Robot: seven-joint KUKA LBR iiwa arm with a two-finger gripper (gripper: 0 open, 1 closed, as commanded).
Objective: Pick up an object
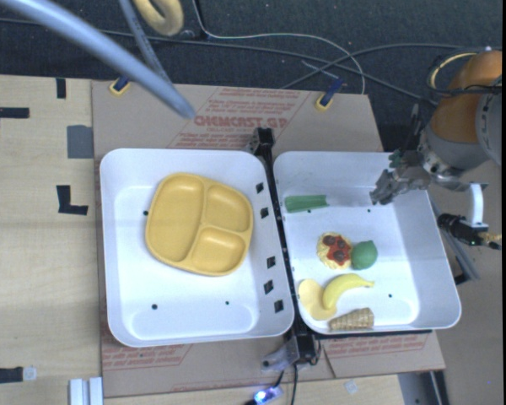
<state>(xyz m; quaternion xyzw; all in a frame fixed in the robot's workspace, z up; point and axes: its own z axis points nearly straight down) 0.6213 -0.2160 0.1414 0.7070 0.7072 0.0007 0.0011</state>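
The right bin (422, 226) holds several toy foods: a green block (305, 202) near its far left, a round yellow piece with red topping (334, 248), a green ball (364, 255) touching it, a yellow banana (344, 289) and a tan waffle cone (352, 319) near the front. My gripper (388, 186) hangs over the bin's far right corner, well right of the green block and apart from every item. Nothing shows between its fingers.
A yellow divided plate (199, 224) lies in the left bin (122, 251). The two bins meet at a black-clipped seam (272, 226). Cables run across the dark bench at the back, and a grey pole crosses the top left.
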